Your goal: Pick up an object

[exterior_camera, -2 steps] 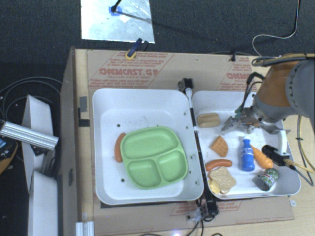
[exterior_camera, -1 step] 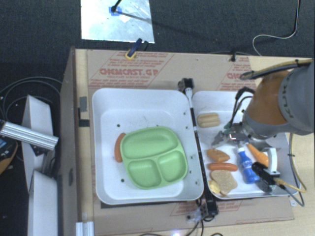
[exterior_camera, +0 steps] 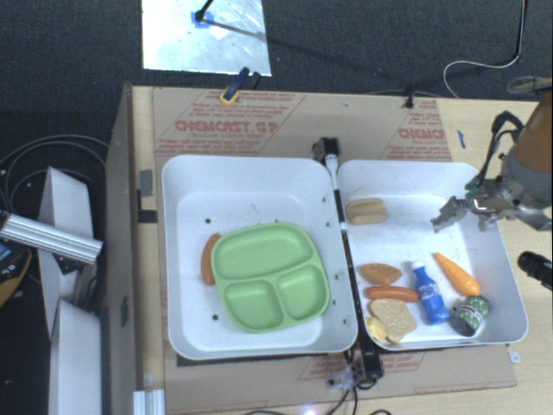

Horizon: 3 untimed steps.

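My gripper [exterior_camera: 467, 213] hangs over the right part of the right bin [exterior_camera: 406, 175], fingers spread open with nothing between them. Below it lie an orange carrot [exterior_camera: 456, 273], a blue bottle [exterior_camera: 428, 294] and a dark round vegetable [exterior_camera: 469, 315]. A tan bread roll [exterior_camera: 365, 210] rests near the bin's left wall, to the left of the gripper. Toward the front are an orange pastry [exterior_camera: 380, 274], a sausage [exterior_camera: 391, 293] and a slice of toast [exterior_camera: 394, 317].
The left bin [exterior_camera: 242, 180] holds a green divided plate [exterior_camera: 270, 275] with a second sausage [exterior_camera: 208, 259] beside its left edge. A black clip [exterior_camera: 327, 150] sits at the divider between the bins. Cables and boxes lie left of the bench.
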Motion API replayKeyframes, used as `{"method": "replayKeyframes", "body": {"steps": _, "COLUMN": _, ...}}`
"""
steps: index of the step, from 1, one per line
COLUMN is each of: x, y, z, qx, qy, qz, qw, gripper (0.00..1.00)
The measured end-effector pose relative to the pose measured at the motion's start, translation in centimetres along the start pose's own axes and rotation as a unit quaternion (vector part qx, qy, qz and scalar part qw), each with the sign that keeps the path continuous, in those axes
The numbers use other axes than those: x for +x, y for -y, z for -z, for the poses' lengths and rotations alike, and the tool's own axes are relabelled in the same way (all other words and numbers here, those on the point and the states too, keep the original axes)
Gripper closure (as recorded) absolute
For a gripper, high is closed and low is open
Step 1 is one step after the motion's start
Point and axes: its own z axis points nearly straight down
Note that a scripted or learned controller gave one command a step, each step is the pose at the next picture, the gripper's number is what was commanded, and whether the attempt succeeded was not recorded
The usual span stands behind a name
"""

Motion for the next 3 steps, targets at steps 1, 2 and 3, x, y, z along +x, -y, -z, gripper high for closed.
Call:
{"method": "replayKeyframes", "body": {"steps": 1, "x": 4.6, "y": 4.0, "z": -7.2, "qx": 0.003, "qy": -0.002, "qz": 0.001, "qw": 1.0, "gripper": 0.0}}
{"method": "replayKeyframes", "body": {"steps": 2, "x": 9.3, "y": 5.4, "z": -10.4, "qx": -0.005, "qy": 0.0, "qz": 0.0, "qw": 1.0, "gripper": 0.0}}
{"method": "replayKeyframes", "body": {"steps": 3, "x": 7.1, "y": -10.5, "z": -9.9, "qx": -0.006, "qy": -0.001, "qz": 0.002, "qw": 1.0, "gripper": 0.0}}
